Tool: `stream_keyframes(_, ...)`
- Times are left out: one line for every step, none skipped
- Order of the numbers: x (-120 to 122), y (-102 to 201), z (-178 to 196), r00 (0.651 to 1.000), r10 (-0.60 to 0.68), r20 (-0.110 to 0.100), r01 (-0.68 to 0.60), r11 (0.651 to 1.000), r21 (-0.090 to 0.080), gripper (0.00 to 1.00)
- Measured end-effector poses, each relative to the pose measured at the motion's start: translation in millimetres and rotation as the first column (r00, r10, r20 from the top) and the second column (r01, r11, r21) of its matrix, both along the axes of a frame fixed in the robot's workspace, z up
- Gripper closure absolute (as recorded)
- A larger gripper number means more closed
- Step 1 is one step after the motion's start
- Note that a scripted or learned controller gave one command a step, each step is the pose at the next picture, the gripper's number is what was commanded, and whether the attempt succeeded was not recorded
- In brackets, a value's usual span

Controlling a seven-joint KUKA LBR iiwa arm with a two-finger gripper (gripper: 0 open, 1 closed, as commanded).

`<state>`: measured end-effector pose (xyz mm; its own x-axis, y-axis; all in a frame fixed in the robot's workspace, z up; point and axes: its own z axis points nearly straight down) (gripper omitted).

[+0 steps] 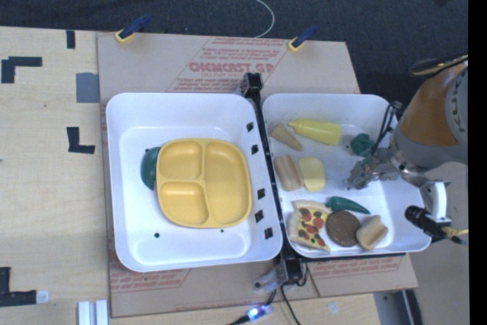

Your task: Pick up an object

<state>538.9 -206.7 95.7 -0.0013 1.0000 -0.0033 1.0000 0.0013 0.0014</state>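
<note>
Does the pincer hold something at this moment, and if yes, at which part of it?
Nothing shows between its fingers. The pincer hangs over bare floor in the right bin, between the teal piece and the green pepper, touching neither.

Yellow bottle point(315, 131) lying flat up-left of the gripper point(361, 176), small teal piece point(361, 141) just above it, green pepper point(348, 204) just below, pale block point(312, 173) to its left

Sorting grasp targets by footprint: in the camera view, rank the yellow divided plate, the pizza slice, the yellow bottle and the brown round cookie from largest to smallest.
1. yellow divided plate, by far the largest.
2. pizza slice and yellow bottle: too alike to rank.
3. brown round cookie, smallest.
</note>
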Motion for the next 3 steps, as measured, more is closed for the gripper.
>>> stream_keyframes(8.3,7.9,53.3,1.0,0.001,0.001,-0.001,1.0,0.002,1.0)
stream_keyframes(4.3,0.0,110.7,1.0,0.0,0.002,0.0,1.0,0.002,1.0)
stream_keyframes(4.8,0.3,129.8,1.0,0.0,0.0,0.0,1.0,0.003,1.0)
